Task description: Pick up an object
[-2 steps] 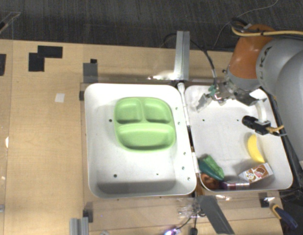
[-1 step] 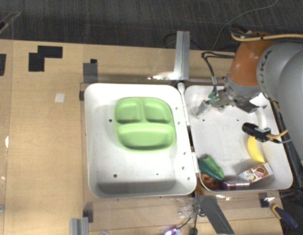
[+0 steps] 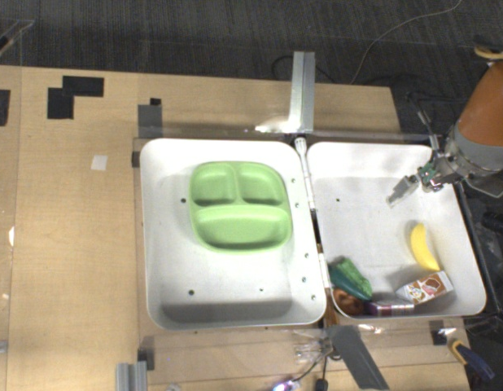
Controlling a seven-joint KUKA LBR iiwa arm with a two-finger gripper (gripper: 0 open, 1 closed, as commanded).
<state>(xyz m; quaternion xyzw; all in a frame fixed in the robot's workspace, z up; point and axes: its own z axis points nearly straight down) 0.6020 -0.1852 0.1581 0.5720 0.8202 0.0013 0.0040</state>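
hand (image 3: 416, 182) above right bin (image 3: 357, 218), holding nothing

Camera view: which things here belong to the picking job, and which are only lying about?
For the job:
- claw, above the right bin
- banana
- green bag
- small carton
- purple object, too small to name

Lying about:
- green divided plate in the left bin
- metal post behind the bins
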